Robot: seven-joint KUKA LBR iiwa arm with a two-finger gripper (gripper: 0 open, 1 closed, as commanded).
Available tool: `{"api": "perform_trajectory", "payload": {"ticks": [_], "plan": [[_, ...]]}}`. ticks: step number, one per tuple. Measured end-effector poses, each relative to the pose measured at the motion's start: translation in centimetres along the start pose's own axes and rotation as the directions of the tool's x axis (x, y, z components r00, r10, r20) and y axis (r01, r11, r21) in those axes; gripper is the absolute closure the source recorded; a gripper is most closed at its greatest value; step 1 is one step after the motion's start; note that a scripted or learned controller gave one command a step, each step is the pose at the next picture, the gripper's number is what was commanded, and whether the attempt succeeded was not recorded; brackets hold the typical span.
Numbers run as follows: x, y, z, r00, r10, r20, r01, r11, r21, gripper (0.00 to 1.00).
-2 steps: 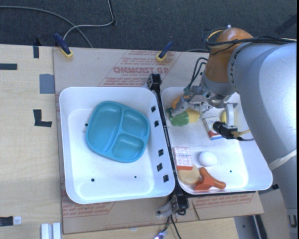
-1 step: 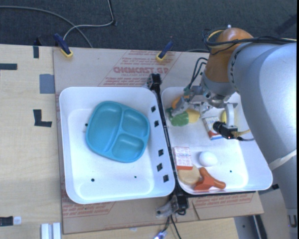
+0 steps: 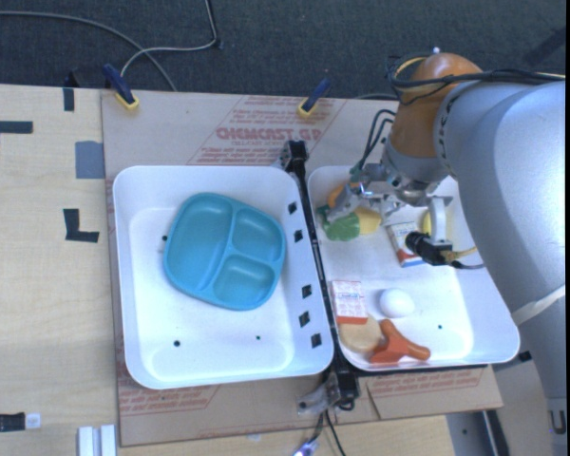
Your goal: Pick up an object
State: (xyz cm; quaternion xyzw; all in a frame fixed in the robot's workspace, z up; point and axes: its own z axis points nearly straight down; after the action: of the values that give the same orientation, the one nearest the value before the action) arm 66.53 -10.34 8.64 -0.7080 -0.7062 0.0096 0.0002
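Arm: the grey arm (image 3: 513,160) reaches in from the right edge of the view, its orange band (image 3: 427,112) above the wrist, hanging over the right bin's far half.
Claw: the claw (image 3: 361,193) sits low over the far left corner of the right bin, just above a cluster of small objects; whether it is open or closed cannot be told, and no object is seen held in it.
Right bin: the white bin (image 3: 475,335) holds a green and yellow object (image 3: 350,224) in its far left corner, right below the claw, with an orange piece (image 3: 335,196) just beside it.
Other objects there: a white and red packet (image 3: 404,243) lies near the middle, a small printed box (image 3: 348,299) lies by the left wall, a white egg-like ball (image 3: 395,302) sits just beside that box, and a tan piece (image 3: 359,333) touches an orange-red piece (image 3: 396,346) at the near edge.
Left bin: the second white bin (image 3: 138,283) carries a blue divided plate (image 3: 224,251), lying slightly tilted around its middle.
Tabletop: a cardboard sheet (image 3: 237,131) lies under both bins on the wooden tabletop (image 3: 38,283), held by two yellow and blue clamps (image 3: 121,85) at its far edge.
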Motion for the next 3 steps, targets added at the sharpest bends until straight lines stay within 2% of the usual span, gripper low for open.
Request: {"api": "perform_trajectory", "payload": {"ticks": [3], "plan": [[-0.41, 0.08, 0.05, 1.0, -0.003, -0.008, 0.003, 1.0, -0.001, 0.0]]}}
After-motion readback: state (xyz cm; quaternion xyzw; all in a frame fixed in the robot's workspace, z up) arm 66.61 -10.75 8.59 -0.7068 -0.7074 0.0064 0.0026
